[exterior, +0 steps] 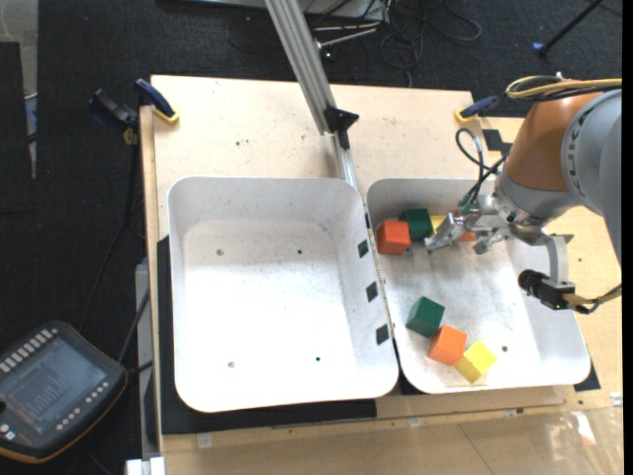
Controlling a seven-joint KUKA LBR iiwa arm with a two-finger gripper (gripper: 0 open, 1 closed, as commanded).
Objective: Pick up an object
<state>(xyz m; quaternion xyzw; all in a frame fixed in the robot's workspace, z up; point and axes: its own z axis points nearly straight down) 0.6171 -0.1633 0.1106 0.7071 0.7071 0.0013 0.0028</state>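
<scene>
Bench (247,117), pale wood, bearing two shallow white bins side by side: left bin (198,265) and right bin (554,354). Right bin, far-left corner: orange cube (394,237) touching a green cube (415,223), with the gripper (457,228) of the grey-and-orange arm (554,156) just beside them, and a sliver of yellow between the gripper and the green cube; near edge: a second green cube (425,317), orange cube (447,345) and yellow cube (475,361) in a slanting row, touching. On the floor beyond the bench's near-left corner, a handheld control pendant (49,389).
</scene>
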